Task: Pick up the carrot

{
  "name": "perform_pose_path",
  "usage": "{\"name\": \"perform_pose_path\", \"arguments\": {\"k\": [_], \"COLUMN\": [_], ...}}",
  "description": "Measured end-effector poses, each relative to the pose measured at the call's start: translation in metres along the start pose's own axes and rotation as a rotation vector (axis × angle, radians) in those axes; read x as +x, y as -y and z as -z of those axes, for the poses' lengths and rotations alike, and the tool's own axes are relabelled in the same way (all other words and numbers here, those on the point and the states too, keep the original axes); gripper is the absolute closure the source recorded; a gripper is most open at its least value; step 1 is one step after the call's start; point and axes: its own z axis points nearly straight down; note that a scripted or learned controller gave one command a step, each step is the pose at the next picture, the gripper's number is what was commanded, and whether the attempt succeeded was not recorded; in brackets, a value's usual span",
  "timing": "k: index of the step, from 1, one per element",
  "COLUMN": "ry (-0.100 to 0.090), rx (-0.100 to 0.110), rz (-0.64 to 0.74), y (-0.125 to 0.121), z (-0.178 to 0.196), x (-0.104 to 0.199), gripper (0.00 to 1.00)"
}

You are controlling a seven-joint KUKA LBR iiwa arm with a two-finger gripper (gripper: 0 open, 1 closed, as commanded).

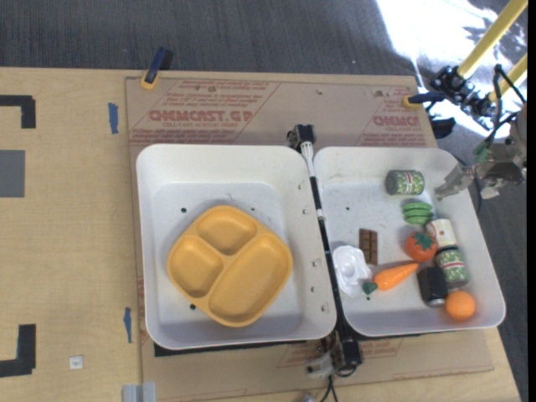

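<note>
My gripper [459,182] sits at the right bin's [494,308] far right rim; I cannot tell its state. The carrot [394,276] lies in that bin's near half, well apart from my gripper, tip toward a white cup [350,266], beside a tomato [421,244]. 1 yellow divided plate [230,264] occupies the left bin [155,224].

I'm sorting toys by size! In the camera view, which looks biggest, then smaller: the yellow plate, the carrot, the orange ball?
1. Yellow plate, far the biggest.
2. Carrot, long and thin.
3. Orange ball, smallest, though rounder and fatter than the carrot.
</note>
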Motion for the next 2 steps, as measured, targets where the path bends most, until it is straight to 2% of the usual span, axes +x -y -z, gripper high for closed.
{"name": "perform_pose_path", "arguments": {"k": [1,2], "ry": [-0.002,-0.002], "rx": [0.003,0.004], "rz": [-0.011,-0.113], "y": [0.064,0.102], "z": [-0.029,-0.098], "x": [0.045,0.131], "gripper": [0.0,0.0]}}
